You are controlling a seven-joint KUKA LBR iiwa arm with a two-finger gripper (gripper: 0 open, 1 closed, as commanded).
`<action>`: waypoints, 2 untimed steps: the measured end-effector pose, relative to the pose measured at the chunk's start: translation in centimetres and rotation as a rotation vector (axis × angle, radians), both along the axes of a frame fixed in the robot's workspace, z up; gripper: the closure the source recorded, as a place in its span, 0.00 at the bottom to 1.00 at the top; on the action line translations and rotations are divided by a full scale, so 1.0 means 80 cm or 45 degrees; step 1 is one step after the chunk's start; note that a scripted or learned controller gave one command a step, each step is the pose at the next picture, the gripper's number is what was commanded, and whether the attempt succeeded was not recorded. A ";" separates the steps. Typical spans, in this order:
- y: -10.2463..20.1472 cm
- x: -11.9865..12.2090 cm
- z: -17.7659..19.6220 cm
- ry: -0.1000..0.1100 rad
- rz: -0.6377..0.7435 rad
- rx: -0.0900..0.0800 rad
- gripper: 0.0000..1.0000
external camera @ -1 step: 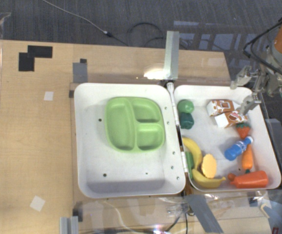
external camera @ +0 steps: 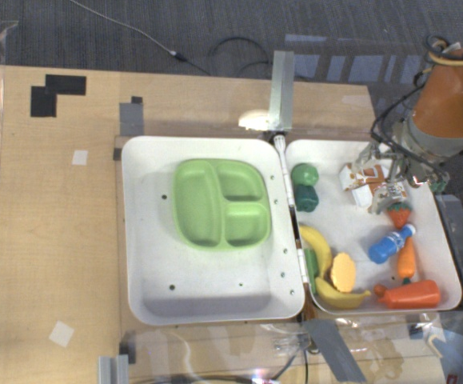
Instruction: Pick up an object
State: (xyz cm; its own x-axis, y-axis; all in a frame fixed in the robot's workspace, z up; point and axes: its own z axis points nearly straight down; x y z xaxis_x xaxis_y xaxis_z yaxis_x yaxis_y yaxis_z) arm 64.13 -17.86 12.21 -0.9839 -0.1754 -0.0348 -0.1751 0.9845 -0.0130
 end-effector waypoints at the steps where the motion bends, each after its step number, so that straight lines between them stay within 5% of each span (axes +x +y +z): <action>1: -0.019 -0.067 -0.032 0.009 0.185 -0.006 0.00; 2: 0.015 -0.021 -0.042 0.035 0.128 0.006 0.00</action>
